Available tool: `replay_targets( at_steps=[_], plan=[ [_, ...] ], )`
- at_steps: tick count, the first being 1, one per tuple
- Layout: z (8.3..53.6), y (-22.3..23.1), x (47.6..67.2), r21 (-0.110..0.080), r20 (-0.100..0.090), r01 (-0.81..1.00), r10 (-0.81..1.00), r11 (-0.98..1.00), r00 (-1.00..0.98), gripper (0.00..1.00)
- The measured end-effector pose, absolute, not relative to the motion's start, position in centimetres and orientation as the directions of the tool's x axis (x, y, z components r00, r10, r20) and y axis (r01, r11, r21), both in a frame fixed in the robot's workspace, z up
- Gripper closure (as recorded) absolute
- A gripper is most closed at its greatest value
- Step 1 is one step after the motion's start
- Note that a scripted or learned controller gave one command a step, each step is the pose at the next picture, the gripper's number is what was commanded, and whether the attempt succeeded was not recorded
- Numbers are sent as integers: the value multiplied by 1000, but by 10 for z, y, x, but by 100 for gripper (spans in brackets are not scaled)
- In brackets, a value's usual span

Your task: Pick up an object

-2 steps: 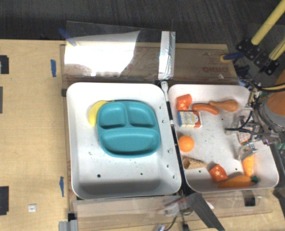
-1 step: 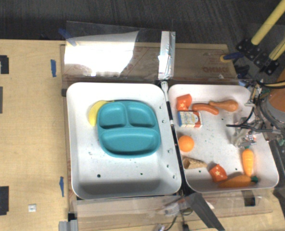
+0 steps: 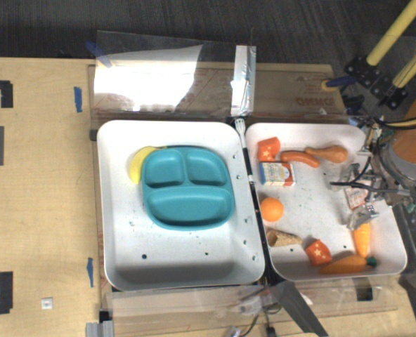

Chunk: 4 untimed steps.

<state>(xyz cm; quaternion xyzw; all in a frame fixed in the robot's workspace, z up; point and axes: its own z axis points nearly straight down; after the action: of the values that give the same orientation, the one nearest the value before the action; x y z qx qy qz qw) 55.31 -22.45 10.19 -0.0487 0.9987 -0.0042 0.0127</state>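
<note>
Dark carpet fills the top of the frame, and below it you see a pale wooden bench (image 3: 39,188) with black tape marks along its left edge. Moving right, a clear plastic sheet (image 3: 148,76) lies at the bench's upper middle, above the left bin (image 3: 117,258). In that bin sits a teal divided plate (image 3: 188,187), three compartments, and a yellow object (image 3: 137,161) peeks out from under the plate's upper left corner.

Across the divider, the right bin (image 3: 313,269) holds the candidates for your pick. Near its upper left are a small red item (image 3: 268,148) and, just below and touching it, a small carton (image 3: 277,174) with white and orange faces. To their right an orange sausage-shaped piece (image 3: 301,159) lies against a tan drumstick-shaped piece (image 3: 329,152). Lower down, an orange ball (image 3: 271,209) sits by the left wall, a tan wedge (image 3: 284,239) below it, then a red pepper-like piece (image 3: 317,251) touching a long orange piece (image 3: 345,264) at the bottom. A carrot (image 3: 362,239) stands nearly upright in the frame near the lower right corner.

The gripper (image 3: 366,209) hangs over the right side of this bin, just above the carrot's top, amid cables and dark linkage. You cannot tell how wide its opening is, and nothing visibly sits within it.
</note>
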Motion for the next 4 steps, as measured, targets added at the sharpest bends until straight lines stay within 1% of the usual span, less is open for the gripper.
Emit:
replay_targets(
  at_steps=[1, 2, 3, 4],
  plan=[
    [89, -223, 516, -2, -12, -43, -43, 999, -999, 0],
    [93, -221, 492, -9, -34, -59, -59, 998, -998, 0],
    [103, -221, 492, -10, -30, -61, -62, 998, -998, 100],
    [89, -219, 565, -1, -13, 123, 123, 992, -992, 100]
  ],
)
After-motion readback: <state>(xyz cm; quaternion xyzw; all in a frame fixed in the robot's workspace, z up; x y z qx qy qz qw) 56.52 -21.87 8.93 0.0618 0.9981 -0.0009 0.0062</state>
